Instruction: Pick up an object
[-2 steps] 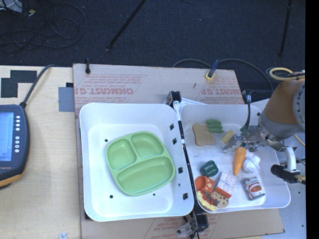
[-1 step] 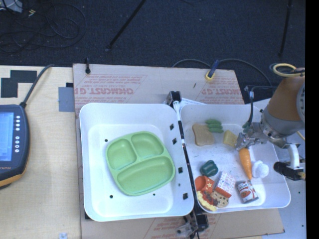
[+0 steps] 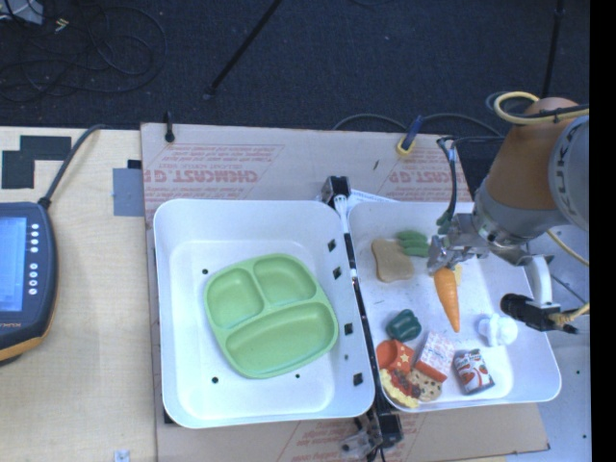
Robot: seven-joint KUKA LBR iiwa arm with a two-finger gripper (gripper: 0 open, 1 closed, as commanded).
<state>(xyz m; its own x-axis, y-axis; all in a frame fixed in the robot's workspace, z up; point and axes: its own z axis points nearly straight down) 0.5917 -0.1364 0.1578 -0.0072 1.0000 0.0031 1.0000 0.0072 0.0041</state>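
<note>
Place: a robotics lab or test room, not a home.
Robot: a grey arm with an orange band (image 3: 535, 152) reaches in from the right.
Control unit: a handheld pendant with a lit screen (image 3: 21, 277) lies on the left of the table (image 3: 87, 383).
Cables: loose black cables (image 3: 87, 37) lie on a dark carpet floor behind the table.
Work area: two white bins (image 3: 192, 393) stand side by side on a cardboard sheet (image 3: 231, 166).
Contents: toy food (image 3: 448, 296) and a green divided plate (image 3: 269, 314), like test props.
</note>
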